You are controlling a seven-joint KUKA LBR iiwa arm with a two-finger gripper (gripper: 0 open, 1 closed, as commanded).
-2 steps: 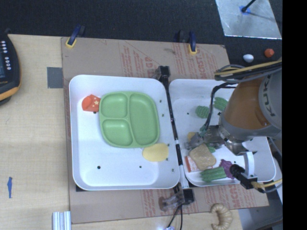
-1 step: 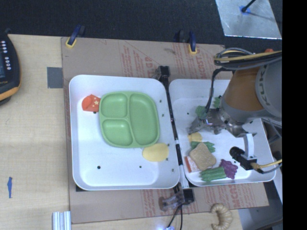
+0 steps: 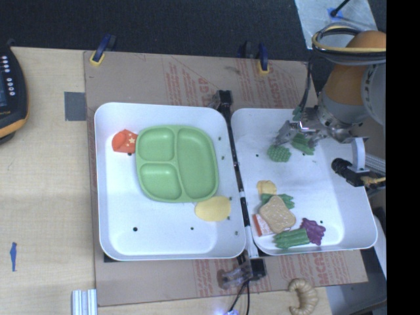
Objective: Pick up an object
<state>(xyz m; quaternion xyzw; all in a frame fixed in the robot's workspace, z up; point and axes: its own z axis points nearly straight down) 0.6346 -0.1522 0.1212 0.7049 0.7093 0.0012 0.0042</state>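
My gripper (image 3: 298, 131) is low over the far part of the right bin (image 3: 341, 205), under the grey wrist with its orange band. A small dark green piece (image 3: 304, 145) lies right at its tip; whether it is held is unclear. A lighter green ridged piece (image 3: 279, 153) sits just left of that on the bin floor. Toward the near side of the bin lie a yellow piece (image 3: 266, 188), a tan cracker (image 3: 276, 214), a green bean pod (image 3: 292, 239) and a purple piece (image 3: 314, 230).
The left bin (image 3: 111, 228) holds a green divided plate (image 3: 177, 163), a red piece (image 3: 124, 141) at its far left and a yellow piece (image 3: 213, 209) near its right wall. A tan curled item (image 3: 304, 296) lies on the bench in front.
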